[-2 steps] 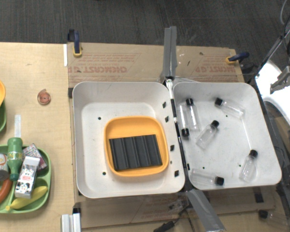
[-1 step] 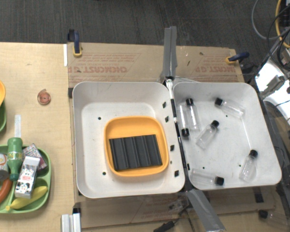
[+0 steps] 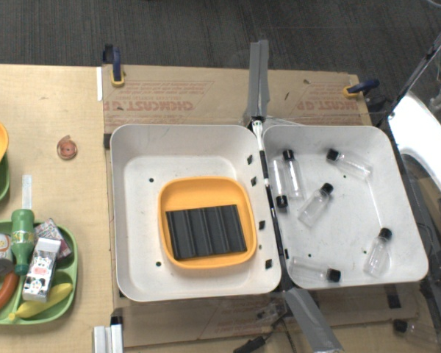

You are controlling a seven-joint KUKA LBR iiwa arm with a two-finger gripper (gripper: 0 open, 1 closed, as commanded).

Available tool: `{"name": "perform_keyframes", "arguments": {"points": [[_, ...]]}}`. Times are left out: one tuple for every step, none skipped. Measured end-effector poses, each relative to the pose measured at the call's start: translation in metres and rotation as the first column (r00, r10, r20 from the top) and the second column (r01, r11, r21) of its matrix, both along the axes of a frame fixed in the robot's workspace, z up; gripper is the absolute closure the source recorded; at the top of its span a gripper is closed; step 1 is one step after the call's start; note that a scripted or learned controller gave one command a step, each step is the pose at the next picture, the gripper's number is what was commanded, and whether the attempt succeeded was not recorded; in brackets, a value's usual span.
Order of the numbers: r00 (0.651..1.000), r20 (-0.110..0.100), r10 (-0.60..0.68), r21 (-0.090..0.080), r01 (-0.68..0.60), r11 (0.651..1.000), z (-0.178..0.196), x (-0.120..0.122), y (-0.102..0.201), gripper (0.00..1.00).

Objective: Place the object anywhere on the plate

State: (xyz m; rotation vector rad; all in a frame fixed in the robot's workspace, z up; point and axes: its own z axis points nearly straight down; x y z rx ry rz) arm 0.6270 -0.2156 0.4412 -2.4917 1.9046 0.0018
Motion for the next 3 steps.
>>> {"name": "perform_keyframes", "arguments": {"points": [[0.972,-0.002,0.233,0.001,-0.233,0.972,-0.001,-0.05,0.005,0.0],[0.998,-0.003,0.064,0.0,-0.064,0.998,-0.065,-0.142,0.033,0.0],[0.847,-0.001,0.532,0.0,-0.532,0.847,-0.105,-0.128,0.004,0.0]]}}
